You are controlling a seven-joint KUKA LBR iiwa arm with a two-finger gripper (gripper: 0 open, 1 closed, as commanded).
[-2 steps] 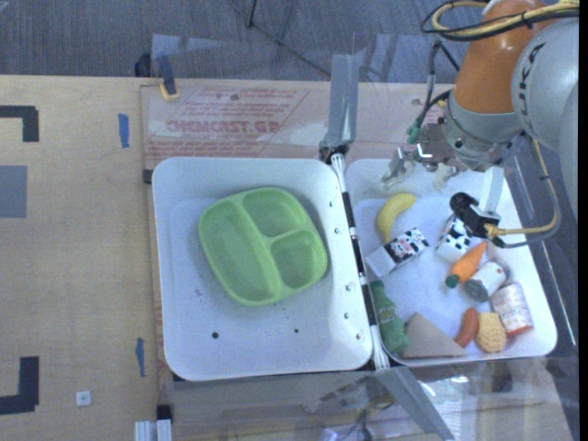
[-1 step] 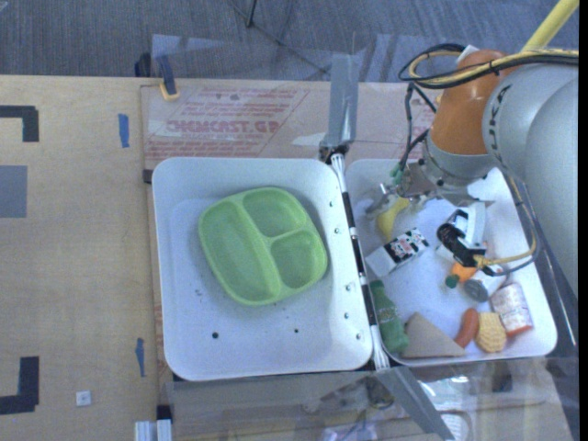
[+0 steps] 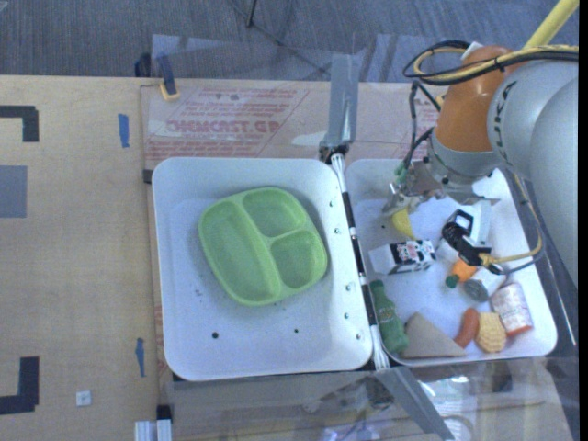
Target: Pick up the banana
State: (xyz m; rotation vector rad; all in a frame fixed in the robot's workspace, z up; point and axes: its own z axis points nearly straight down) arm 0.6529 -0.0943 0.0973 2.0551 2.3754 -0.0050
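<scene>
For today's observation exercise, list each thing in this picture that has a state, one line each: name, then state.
gripper: low in the right bin's far left corner, just above the banana
banana: lying in the right bin, partly hidden under the gripper
green plate: right side up in the left bin, compartments bare
green bottle: lying on its side by the divider
carrot: lying flat beside the corn
corn: lying flat

The gripper (image 3: 411,194) covers most of the banana (image 3: 401,220). Its fingers are too small to tell apart. The arm (image 3: 542,118) is cut off at the right edge.
</scene>
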